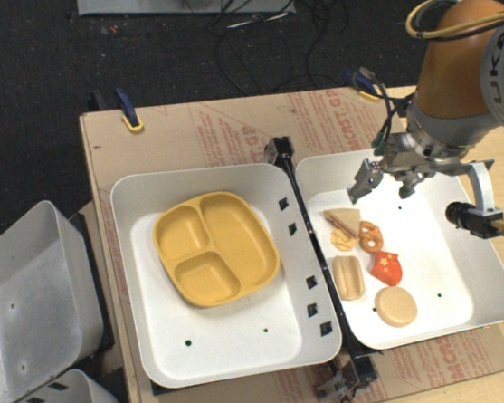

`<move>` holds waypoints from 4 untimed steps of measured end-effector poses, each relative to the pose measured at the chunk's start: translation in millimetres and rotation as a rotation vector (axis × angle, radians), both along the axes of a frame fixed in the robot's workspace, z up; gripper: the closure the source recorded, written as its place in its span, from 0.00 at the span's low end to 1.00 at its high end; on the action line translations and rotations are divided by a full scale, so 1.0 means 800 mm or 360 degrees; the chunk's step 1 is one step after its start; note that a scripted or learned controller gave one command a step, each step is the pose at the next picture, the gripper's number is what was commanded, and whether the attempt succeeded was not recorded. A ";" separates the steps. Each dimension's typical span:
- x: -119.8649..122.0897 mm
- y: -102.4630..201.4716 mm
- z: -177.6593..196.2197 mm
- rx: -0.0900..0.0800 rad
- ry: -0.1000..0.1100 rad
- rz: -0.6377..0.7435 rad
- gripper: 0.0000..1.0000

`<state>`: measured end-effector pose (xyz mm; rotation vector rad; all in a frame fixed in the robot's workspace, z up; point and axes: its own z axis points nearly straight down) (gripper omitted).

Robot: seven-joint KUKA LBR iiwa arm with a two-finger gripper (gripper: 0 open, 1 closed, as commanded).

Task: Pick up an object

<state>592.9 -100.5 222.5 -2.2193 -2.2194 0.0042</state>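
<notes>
Spread wide with nothing between its fingers, my claw [383, 181] hangs over the upper part of the right bin [492, 299]. Below it and to its left, the food lies clustered against that bin's left side: a wedge [345, 222], a pretzel [369, 236], a red piece [386, 268], a bun [348, 277] and a round cookie [396, 306]. A yellow tray [215, 247] lies in the left bin [160, 344].
</notes>
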 end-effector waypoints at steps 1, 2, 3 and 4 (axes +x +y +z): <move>-0.007 -0.002 -0.056 0.0000 0.0001 -0.0004 0.00; -0.004 -0.005 -0.134 0.0000 -0.0002 -0.0004 0.00; -0.003 -0.005 -0.118 -0.0001 -0.0008 -0.0006 1.00; -0.003 0.001 -0.064 -0.0001 -0.0013 0.0004 1.00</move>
